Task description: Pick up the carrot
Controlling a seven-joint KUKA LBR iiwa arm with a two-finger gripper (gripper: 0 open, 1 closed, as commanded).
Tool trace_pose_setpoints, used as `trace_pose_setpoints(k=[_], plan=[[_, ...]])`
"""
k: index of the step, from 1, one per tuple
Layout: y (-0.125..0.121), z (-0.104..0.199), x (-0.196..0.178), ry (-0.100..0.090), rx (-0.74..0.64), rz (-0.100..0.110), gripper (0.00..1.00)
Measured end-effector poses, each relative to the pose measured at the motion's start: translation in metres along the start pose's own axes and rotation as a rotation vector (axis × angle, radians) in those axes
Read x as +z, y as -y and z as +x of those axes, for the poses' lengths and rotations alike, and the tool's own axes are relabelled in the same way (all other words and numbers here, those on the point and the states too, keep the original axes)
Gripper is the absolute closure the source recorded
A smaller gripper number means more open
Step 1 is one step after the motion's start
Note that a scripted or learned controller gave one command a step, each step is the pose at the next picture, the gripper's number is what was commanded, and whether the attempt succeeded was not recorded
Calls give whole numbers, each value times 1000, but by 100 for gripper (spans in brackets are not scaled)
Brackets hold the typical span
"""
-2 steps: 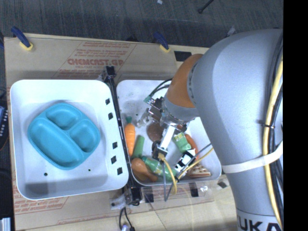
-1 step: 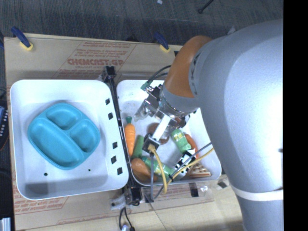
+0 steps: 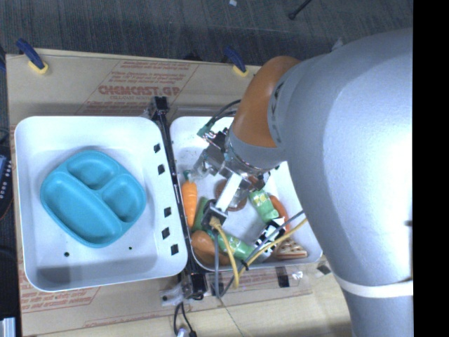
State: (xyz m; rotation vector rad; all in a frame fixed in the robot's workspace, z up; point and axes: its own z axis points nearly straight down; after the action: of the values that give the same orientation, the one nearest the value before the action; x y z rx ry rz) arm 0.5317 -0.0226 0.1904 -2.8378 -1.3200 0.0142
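The carrot (image 3: pixel 189 201) is long and thin, bright orange and smooth. It lies flat in the right bin (image 3: pixel 184 139), close along that bin's left wall, with one end pointing up the picture and the other pointing down.

Just below the carrot's lower end sits a round brown lump (image 3: pixel 202 244), smooth like a bun or a potato. Just right of the carrot there is a dark green thing (image 3: pixel 202 213), partly hidden. Further right of the carrot lies a light green, shiny piece (image 3: pixel 263 206), and another green piece (image 3: pixel 238 246) lies lower down. Past those, well away from the carrot, is a flat tan thing with holes (image 3: pixel 289 248), like a pretzel or a waffle.

The big grey arm (image 3: pixel 351 153) is round and smooth, with an orange band (image 3: pixel 256 111). Its end hangs over the right bin, just right of the carrot. The jaws are hidden under the wrist, so I cannot tell if they are spread or pressed together. I cannot see the carrot in them.

On the other side of the carrot, past the wall, is the left bin (image 3: pixel 42 272). It is white, shallow and has round corners. In it rests a blue plastic plate (image 3: pixel 91 196) with three scooped parts.

Both bins sit on brown cardboard (image 3: pixel 91 76) with red letters, on the table.
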Motion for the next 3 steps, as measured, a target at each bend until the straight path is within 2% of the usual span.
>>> trace_pose_setpoints(k=[3], plan=[[0, 0, 0, 1, -1, 0, 0]])
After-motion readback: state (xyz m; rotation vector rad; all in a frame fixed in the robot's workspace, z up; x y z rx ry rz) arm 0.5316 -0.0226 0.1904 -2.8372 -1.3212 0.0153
